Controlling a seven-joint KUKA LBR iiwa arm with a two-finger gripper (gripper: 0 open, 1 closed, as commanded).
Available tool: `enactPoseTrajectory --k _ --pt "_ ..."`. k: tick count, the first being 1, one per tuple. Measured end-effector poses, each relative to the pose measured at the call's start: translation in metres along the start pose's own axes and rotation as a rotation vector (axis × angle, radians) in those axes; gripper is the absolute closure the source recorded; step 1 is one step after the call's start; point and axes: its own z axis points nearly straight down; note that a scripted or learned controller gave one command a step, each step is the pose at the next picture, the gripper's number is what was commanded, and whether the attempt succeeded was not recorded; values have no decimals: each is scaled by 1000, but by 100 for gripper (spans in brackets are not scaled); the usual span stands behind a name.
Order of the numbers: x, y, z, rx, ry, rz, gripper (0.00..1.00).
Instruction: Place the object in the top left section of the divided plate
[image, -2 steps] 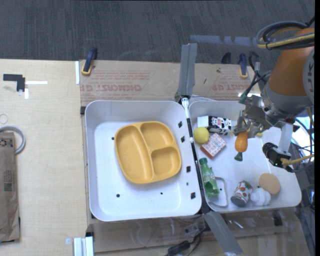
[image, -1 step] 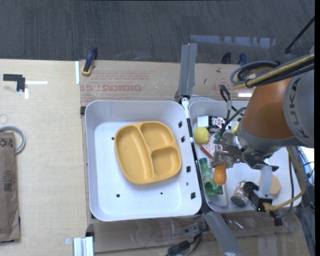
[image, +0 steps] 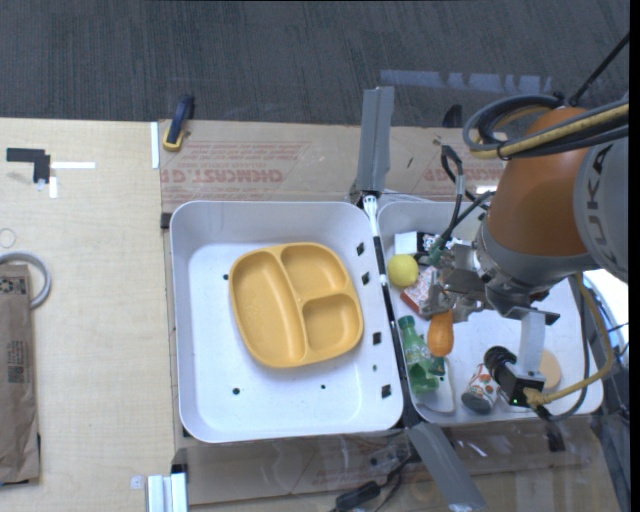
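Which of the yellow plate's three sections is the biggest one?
The long section running down the left side of the yellow divided plate in the left bin. The other two sections, stacked on its right side, are each far shorter.

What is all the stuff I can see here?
Plate: one, yellow, three sections, in the left bin.
Bins: two, white, side by side on the bench.
Ball: one, yellow, right bin, by the divider.
Bottle: one, green, right bin.
Orange thing: one, right bin, below the arm.
Paper bag: one, brown, far left.
Arm: one, grey and orange, over the right bin.
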Motion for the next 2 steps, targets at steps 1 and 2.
enactPoseTrajectory --k 1,2 --pt "0 0 0 0 0 0 0" --pt "42 4 56 2 -1 75 0"
